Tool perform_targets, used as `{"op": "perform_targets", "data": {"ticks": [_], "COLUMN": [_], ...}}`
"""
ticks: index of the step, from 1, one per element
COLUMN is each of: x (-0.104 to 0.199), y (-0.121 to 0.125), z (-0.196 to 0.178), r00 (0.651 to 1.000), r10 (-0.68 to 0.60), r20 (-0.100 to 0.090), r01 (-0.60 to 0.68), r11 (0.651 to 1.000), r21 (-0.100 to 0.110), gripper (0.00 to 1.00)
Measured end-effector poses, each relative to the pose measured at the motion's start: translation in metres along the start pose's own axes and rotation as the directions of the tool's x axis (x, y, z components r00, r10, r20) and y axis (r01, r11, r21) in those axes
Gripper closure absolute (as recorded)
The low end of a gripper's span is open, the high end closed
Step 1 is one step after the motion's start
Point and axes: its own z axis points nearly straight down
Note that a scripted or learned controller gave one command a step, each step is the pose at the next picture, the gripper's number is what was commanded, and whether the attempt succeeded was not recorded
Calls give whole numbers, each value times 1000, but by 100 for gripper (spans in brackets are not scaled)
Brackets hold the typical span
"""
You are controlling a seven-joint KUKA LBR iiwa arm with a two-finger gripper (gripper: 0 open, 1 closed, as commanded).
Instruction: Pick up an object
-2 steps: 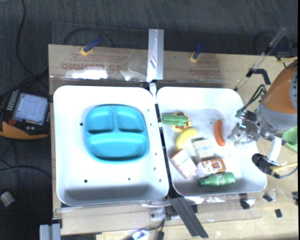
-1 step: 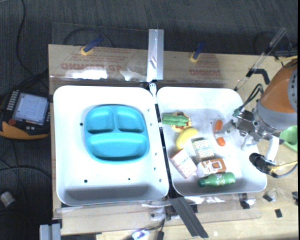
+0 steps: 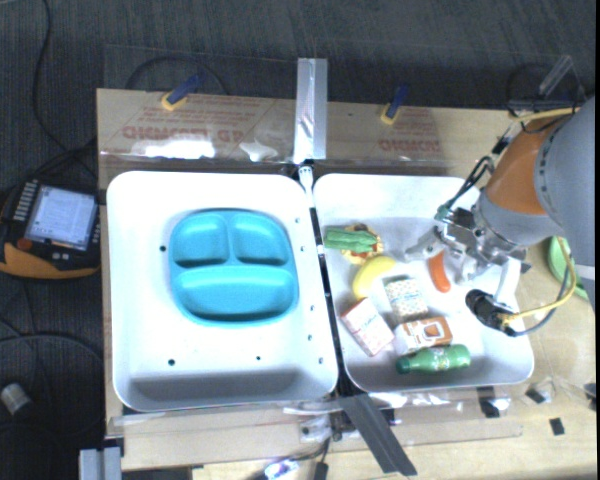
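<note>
So the gripper (image 3: 448,258) is down in the right bin (image 3: 420,190), near that bin's far right side, with the grey arm (image 3: 570,183) and its orange band (image 3: 520,173) coming in from the right. Honestly can't tell whether it's open or closed from this angle; the metal bits all blur together. There's a small orange-red thing, maybe a carrot (image 3: 439,273), right at the tip, but I can't say if it's gripped or just lying there.

Everything else sits to the gripper's left and below it: a white carton (image 3: 404,295) close by, a yellow lemon (image 3: 373,275) past that, a green-and-red toy (image 3: 351,238) further left, an orange-labelled box (image 3: 423,332) and pinkish box (image 3: 367,326) below, and a green bottle (image 3: 435,359) lying on its side at the bottom.

Way off left, the other bin (image 3: 140,268) has a blue divided tray (image 3: 232,265).
</note>
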Motion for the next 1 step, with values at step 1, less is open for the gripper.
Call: {"op": "perform_targets", "data": {"ticks": [1], "x": [-2], "y": [0], "z": [-8], "r00": [1000], "r10": [0], "r20": [7], "r01": [0], "r11": [1000], "r21": [-4], "gripper": [100]}}
